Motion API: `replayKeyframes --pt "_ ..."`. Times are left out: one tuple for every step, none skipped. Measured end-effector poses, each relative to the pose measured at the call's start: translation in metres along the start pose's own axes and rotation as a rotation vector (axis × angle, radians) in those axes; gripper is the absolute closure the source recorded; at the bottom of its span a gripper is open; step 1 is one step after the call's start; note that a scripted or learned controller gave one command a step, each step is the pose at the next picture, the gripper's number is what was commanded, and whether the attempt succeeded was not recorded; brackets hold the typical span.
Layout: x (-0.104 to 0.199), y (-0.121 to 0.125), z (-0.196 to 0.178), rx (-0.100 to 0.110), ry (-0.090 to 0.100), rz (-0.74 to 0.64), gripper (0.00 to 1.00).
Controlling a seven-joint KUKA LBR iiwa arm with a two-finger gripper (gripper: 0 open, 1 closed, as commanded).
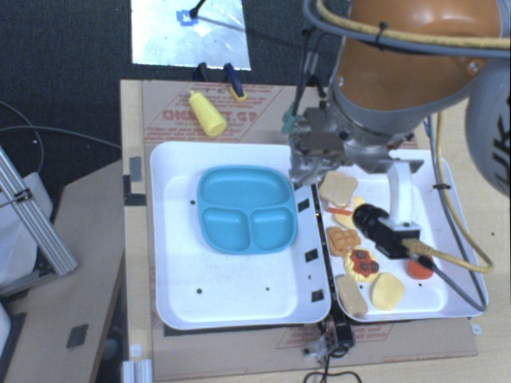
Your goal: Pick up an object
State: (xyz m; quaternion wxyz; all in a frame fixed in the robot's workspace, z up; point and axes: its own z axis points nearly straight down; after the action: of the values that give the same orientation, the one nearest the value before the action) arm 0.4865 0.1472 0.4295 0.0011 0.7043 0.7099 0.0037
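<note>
A blue plate (244,210) sits in the left bin (180,294); toy food fills the right bin (447,298). Whether the claw (307,166) is open, I cannot tell.

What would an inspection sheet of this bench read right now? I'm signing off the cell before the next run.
Surface: cardboard-covered bench bearing two white bins, left bin and right bin.
Job's things: toy foods in the right bin, including bread slice, waffle, pizza slice; blue divided plate in the left bin.
Clutter: yellow bottle behind the bins.
Grippers: gripper over the bins' shared edge; fingers unclear.
Cables: yellow hose across the right bin.
Surroundings: foil sheet, aluminium frame.
</note>
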Motion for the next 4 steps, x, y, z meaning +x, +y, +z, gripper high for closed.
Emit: replayKeyframes --pt "-0.002 0.001 -0.008 0.002 -0.002 -0.003 1.00" --pt "-0.002 0.001 -0.008 0.003 -0.002 -0.004 0.00" --pt "-0.002 0.002 -0.019 0.000 -0.002 -0.011 1.00" --pt "-0.002 0.002 -0.030 -0.002 -0.001 -0.018 1.00"
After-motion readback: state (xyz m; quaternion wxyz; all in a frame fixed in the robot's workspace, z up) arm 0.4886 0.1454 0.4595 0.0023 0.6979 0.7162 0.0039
